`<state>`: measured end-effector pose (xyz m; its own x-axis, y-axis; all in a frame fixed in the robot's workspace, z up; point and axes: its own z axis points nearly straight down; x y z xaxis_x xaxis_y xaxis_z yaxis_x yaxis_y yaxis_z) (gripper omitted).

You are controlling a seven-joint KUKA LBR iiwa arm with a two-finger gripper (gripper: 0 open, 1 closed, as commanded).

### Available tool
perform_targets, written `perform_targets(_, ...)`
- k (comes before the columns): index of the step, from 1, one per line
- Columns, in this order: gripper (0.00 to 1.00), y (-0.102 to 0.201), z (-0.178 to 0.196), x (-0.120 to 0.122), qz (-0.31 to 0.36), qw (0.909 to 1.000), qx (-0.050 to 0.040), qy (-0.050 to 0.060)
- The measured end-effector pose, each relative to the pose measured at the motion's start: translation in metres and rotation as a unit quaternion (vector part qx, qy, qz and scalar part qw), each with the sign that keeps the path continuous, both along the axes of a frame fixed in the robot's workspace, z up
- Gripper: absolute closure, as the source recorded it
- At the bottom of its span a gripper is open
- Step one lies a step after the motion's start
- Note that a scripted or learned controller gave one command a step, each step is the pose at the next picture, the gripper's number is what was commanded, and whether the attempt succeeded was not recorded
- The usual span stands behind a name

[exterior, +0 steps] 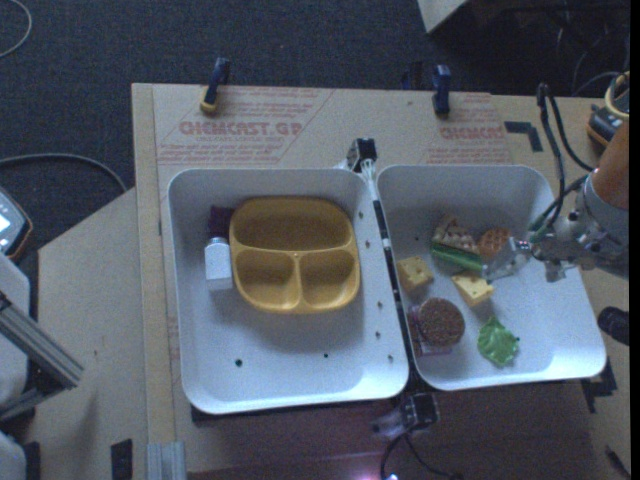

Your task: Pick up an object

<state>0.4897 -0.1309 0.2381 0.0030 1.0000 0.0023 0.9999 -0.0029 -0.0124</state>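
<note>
A yellow divided tray (294, 253) and a small white bottle (218, 263) lie in the left bin (285, 373).

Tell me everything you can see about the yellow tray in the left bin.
The yellow tray is a shallow, rounded-corner dish that looks like plastic. It has three compartments: one wide one at the far side and two smaller ones at the near side, all with nothing in them. It lies flat, right side up, in the left bin, toward its far half. A small white bottle sits against its left edge, and a dark object lies by its far-left corner.
</note>
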Motion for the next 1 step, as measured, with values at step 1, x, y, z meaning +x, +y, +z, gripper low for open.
perform_targets(1,0.0,0.0002,0.0061,0.0025,0.002,1.0,-0.001,-0.006)
